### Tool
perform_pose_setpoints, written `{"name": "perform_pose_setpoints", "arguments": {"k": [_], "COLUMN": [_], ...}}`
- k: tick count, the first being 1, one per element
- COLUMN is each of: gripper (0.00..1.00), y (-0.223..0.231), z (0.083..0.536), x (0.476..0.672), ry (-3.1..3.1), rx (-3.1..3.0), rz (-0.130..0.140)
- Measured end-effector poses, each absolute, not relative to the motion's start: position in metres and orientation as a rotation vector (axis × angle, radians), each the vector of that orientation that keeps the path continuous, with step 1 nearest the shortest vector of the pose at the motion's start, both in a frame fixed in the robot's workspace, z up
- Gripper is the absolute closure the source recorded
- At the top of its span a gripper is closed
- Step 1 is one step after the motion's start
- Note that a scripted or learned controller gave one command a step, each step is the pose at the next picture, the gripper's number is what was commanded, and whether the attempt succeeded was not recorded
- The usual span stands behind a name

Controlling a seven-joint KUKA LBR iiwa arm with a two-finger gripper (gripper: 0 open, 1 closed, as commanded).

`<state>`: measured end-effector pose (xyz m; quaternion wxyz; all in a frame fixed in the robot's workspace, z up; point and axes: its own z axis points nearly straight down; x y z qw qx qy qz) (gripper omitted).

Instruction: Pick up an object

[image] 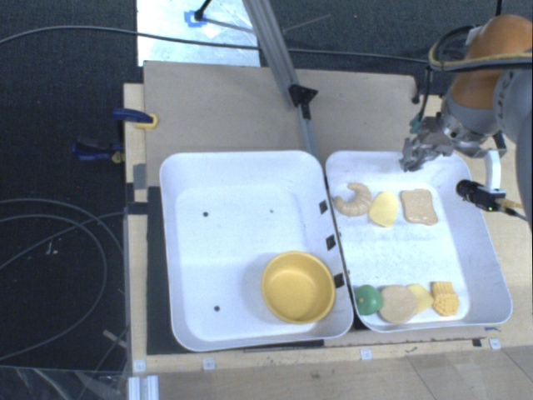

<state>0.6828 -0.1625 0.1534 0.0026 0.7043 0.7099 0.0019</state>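
The claw (414, 158) hangs at the upper right of the frame, over the far rim of the right-hand bin (475, 248) on the bench (225, 107); whether it is spread or pressed together cannot be told. The nearest pickable things, a toast slice (418, 207), a yellow chip (383, 210) and a curled pastry (354, 200), lie close together just below it. A descent from here could strike the rim, or nudge two pieces at once and grasp neither.

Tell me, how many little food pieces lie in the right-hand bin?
7. Along the top: a croissant, a yellow chip, a toast slice. Along the bottom: a green ball, a tan round, a yellow piece, a waffle.
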Motion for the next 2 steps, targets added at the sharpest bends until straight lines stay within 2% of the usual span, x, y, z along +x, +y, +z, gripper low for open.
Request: {"name": "perform_pose_setpoints", "arguments": {"k": [1, 2], "gripper": [1.0, 1.0], "y": [-0.162, -0.162], "z": [0.218, 0.244], "x": [0.685, 0.686], "ry": [2.226, 2.227], "rx": [2.209, 2.21], "rz": [0.006, 0.004]}}
